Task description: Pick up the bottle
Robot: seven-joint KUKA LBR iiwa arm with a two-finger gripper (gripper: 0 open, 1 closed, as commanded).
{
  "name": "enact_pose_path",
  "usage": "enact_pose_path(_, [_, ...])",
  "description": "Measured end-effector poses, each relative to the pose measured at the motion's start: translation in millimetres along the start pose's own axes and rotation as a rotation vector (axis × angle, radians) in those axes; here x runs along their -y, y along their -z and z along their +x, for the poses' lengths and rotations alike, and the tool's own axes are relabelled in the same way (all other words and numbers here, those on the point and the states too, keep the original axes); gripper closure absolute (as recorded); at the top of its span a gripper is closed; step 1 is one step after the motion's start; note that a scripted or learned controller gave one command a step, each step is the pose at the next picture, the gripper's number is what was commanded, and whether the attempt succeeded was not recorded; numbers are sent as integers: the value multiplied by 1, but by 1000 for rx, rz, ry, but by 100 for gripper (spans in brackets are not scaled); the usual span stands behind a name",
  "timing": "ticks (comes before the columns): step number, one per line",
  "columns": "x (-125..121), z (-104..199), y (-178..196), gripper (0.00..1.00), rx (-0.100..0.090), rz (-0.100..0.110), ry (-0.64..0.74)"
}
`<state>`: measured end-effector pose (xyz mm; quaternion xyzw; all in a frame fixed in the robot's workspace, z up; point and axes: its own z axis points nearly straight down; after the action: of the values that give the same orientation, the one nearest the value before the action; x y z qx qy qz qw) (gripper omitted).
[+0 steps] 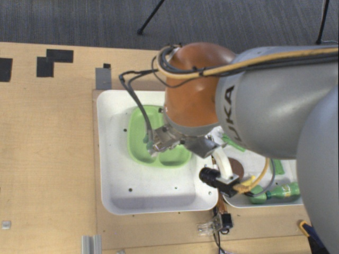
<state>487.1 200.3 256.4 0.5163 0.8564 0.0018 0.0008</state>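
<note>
1. Far left: bare bench (47, 157), nothing there for the task.
2. Left bin (114, 194): holds a pale green dish (139, 136), lying flat toward the bin's back-right.
3. Gripper (158, 143) sits low over the dish's right part, under the orange band (193, 89) of the arm. Claw state: can't tell, as the wrist and cables hide it. Nothing is seen held.
4. Right bin (238, 202): mostly covered by the arm. A brown round item (237, 168) shows near its left wall.
5. Bottle (278, 193): green, lying on its side along the right bin's front wall, w/ the darker end pointing left toward the bin's front-left corner. Its right end runs under the arm. It's well apart from the gripper, which is over the wrong bin.
6. Handling (judgement): looks like a small plastic bottle, so prob. light, fairly stiff but w/ some give if squeezed hard. Smooth round skin = slippery, and it'll likely roll when nudged.
7. Where to grip (judgement): across the mid-body, jaws closing over the short axis, approx. at centre so it doesn't tip. Avoid the narrow darker end. The wall just beside it leaves little room on that side, so the approach angle matters.
</note>
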Motion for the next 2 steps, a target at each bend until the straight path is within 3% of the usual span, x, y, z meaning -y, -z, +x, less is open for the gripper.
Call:
enact_pose_path(1, [-1, -1, 10, 100, 0, -2, 3])
enact_pose_path(2, [33, -62, -54, 100, 1, 3, -212])
